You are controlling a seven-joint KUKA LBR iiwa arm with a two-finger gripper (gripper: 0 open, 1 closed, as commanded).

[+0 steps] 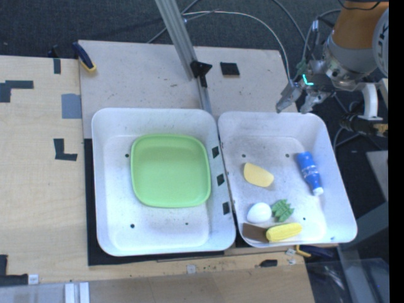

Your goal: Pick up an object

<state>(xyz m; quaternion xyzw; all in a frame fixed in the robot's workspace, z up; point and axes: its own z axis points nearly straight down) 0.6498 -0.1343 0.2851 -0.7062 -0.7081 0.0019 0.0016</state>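
We see the gripper (297, 101) poised just past the far rim of the right bin (328, 137), at about one o'clock from that bin's centre, and nothing sits between its two dark fingers, which appear slightly parted. We read this as a waiting pose: it keeps the arm (360, 30) out from over the bin, so every candidate lies uncovered below. Those candidates all lie in the right bin. The blue bottle (308, 172) rests on its side at three o'clock near the right wall, lengthwise along it, apart from everything else. The yellow wedge-shaped piece (258, 175) lies alone near the centre, so it should be easy to reach from either side. At six o'clock the white egg-like object (258, 213), the green leafy toy (281, 209) and the yellow corn cob (284, 233) crowd together close to the near wall, the egg and the leaf touching or nearly so; we would expect a grasp there to catch neighbours or the rim. The left bin (107, 169) bears a flat green plate (170, 170) at its centre, which we judge hard to pinch from above.
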